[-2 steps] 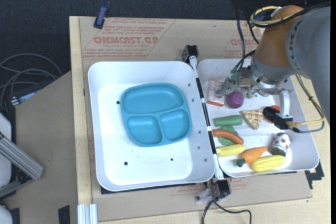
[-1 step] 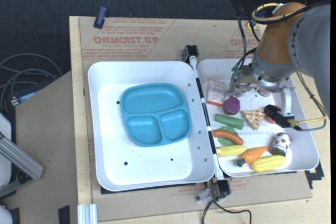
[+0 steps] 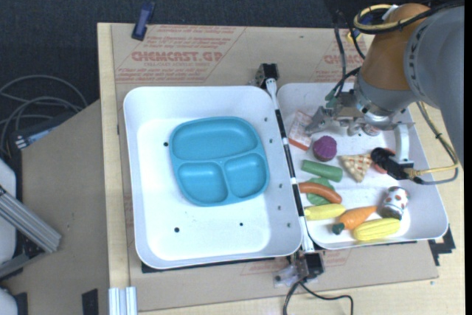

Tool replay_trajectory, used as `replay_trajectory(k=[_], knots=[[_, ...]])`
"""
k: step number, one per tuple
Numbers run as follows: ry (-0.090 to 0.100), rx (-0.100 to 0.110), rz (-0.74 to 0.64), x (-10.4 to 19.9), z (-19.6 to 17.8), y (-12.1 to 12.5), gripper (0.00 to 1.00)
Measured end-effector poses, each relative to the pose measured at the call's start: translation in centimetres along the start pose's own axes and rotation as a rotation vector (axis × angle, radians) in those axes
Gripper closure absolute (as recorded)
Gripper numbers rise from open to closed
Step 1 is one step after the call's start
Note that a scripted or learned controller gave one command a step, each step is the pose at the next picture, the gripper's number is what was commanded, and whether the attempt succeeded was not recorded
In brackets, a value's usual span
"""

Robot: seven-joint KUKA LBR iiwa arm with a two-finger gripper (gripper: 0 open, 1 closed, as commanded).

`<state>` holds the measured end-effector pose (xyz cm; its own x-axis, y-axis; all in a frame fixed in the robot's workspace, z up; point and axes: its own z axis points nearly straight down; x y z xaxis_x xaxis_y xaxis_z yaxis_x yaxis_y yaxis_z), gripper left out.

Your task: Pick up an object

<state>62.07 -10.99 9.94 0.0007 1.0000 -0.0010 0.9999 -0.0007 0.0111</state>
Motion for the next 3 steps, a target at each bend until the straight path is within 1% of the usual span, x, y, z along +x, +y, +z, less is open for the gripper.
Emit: replay_trajectory(k=[1,2,3], knots=[[-0.001,-0.002,0.001,1.0,1.0,-3.6,0.0],[-0.001,0.002,-0.001,-2.2,1.0,0.6,0.0],[0.001,0.011,0.0,0.4,1.4,-4.8,0.0]])
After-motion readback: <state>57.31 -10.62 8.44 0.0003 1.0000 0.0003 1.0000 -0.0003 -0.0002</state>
